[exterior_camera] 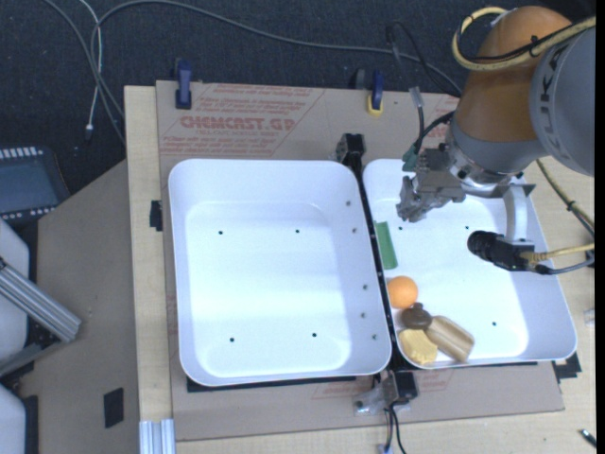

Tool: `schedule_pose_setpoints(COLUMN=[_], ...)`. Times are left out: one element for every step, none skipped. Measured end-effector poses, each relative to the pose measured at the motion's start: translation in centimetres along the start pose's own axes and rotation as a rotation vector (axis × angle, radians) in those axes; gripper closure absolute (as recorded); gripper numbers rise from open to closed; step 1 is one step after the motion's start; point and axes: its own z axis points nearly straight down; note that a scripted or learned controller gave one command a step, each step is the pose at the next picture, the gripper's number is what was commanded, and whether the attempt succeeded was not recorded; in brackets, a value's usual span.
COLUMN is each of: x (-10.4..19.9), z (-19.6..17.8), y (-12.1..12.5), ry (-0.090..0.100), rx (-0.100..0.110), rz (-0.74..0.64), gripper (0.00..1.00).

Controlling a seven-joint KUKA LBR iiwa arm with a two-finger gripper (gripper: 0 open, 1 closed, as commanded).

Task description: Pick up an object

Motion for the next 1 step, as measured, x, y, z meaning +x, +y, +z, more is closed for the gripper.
schedule_pose_setpoints(x=[5.41], z=[1.08], y=[1.56], ry=[0.0], rx=[0.001], rz=[-0.001], gripper=[1.0])
